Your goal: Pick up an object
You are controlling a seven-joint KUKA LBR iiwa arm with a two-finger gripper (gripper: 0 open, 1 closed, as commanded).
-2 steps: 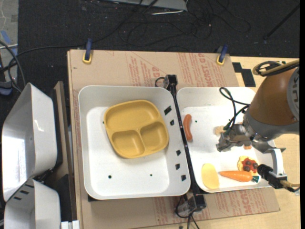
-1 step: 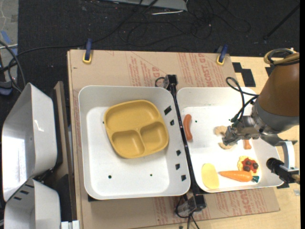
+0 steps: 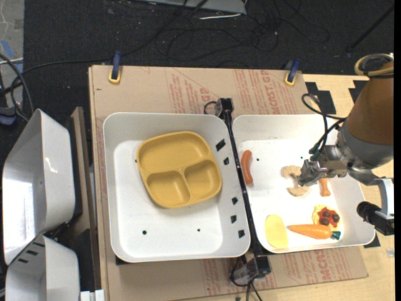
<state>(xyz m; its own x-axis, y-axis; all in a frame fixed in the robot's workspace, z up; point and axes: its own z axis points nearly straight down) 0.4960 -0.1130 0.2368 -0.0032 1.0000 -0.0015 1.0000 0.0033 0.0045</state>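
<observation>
Camera view, slanted look down on brown cardboard-covered counter (image 3: 188,83) bearing two shallow white plastic bins side by side. Left white bin (image 3: 125,231): holds a mustard-yellow three-compartment plastic plate (image 3: 179,168), sitting toward upper middle, slightly rotated. Right white bin (image 3: 276,127): holds several toy food items. Red-orange sausage-shaped toy (image 3: 247,167) near left wall, lying roughly upright along the divider. Pale yellow oval slice (image 3: 276,230) near front edge, left of centre. Orange plastic carrot with green tip (image 3: 311,231) just right of the oval slice, lying roughly level. Small yellow piece topped with dark red berries (image 3: 326,216) just above the carrot, touching or nearly so. Beige irregular flat piece (image 3: 293,179) in middle of bin, right under the hand. Small orange stick-shaped piece (image 3: 324,187) just beside the hand, on its right. Grey arm with orange band (image 3: 374,108) reaching in from right, over right bin. Dark two-finger hand (image 3: 308,174) low over the beige piece, at its right edge, apparently touching. Cannot tell whether apart or together; too dark and small. Nothing visibly lifted; all items resting on bin floor. Two yellow clamps (image 3: 114,75) at far edge of counter. Black cables on dark floor beyond. White angled panels (image 3: 34,168) at left of counter.
</observation>
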